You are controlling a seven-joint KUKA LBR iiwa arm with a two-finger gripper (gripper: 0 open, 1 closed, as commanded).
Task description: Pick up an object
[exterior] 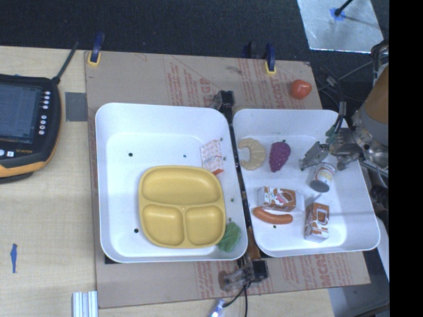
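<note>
Pale wood counter (46, 230) carries a sheet of brown cardboard (165, 78), and on that sit two shallow white bins side by side. The left bin (112, 137) holds a yellow three-compartment plastic tray (182, 205), a small red-and-white packet (211, 155) near its right wall, and a green leafy toy (230, 238) at its near right corner.

The right bin (357, 236) holds the likely targets: a tan ring-shaped toy pastry (252, 152) and a purple toy grape bunch (279, 155) toward the far left, a brown-and-white wrapped packet (276, 198) with a toy hot dog sausage (272, 216) just beside it, a small brown carton (318, 220) near the front, and a small silver-topped can (324, 173).

The claw (321, 154) hangs over the right bin's far right part, just above the can, its dark fingers spread apart with nothing between them.

The can looks like the nearest pick. Judging from the slanted approach, a finger could land on the can's rim and tip or roll it toward the bin wall, or the fingers could close on its rounded side and squeeze it out.

A red toy tomato (301, 88) lies on the cardboard beyond the bins.
</note>
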